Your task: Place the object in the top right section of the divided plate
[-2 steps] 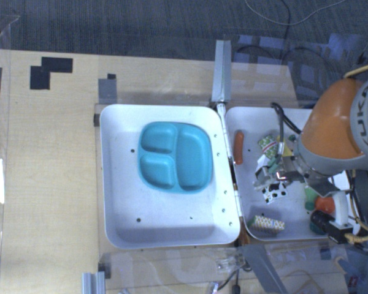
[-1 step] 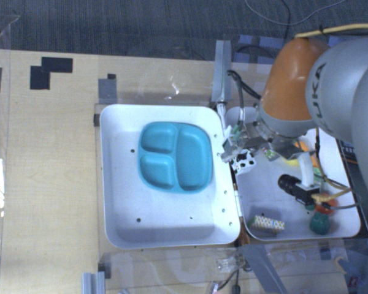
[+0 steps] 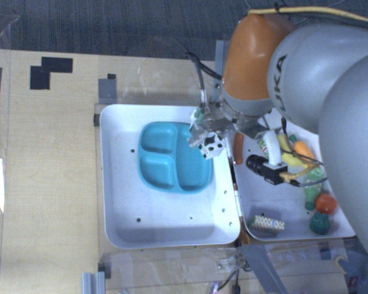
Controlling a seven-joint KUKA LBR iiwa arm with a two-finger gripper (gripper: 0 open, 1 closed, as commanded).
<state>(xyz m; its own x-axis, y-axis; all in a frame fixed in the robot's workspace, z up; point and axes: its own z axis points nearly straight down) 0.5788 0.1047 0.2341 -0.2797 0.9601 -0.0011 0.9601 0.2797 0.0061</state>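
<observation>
Two white bins stand side by side on the surface. The left bin (image 3: 126, 213) holds one blue plate (image 3: 172, 159), split into three sections. One tool (image 3: 207, 135) hangs over the plate's upper right edge; I cannot tell whether it is wide or narrow. One small black-and-white object (image 3: 214, 146) shows right at its tip, above the plate's right rim, and I cannot say whether it is gripped. Right of the plate, in the right bin (image 3: 291, 210), I count one orange stick (image 3: 238, 149), one yellow piece (image 3: 292, 160), one red ball (image 3: 325, 204), one teal lump (image 3: 319, 224) and one speckled block (image 3: 268, 223).
</observation>
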